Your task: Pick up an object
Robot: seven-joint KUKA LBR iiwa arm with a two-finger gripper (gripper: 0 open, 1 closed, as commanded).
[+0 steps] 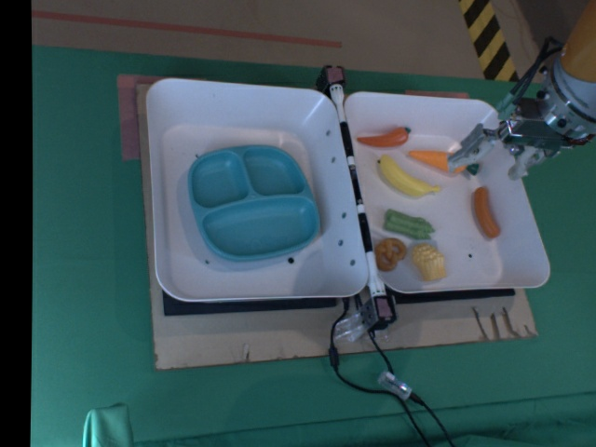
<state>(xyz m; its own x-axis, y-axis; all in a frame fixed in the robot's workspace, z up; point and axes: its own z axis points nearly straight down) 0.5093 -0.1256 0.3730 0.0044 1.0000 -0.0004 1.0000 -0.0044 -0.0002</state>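
The right bin (521, 250) holds several toy foods: a red chili pepper (384, 138), an orange carrot (430, 159), a yellow banana (405, 177), a green pod (408, 223), a brown pretzel (390, 252), a yellow corn cob (428, 262) and a reddish sausage (485, 212). My gripper (491, 161) hangs over the bin's upper right part, open, with nothing between its fingers. Its left finger (465, 153) is right at the carrot's right end. The sausage lies just below the gripper.
The left bin (168, 110) carries a blue divided plate (253, 201). A black hinge strip (352, 184) runs between the bins. Cables (372, 371) trail off the front edge onto the green cloth. Yellow-black floor tape (484, 17) lies at the back right.
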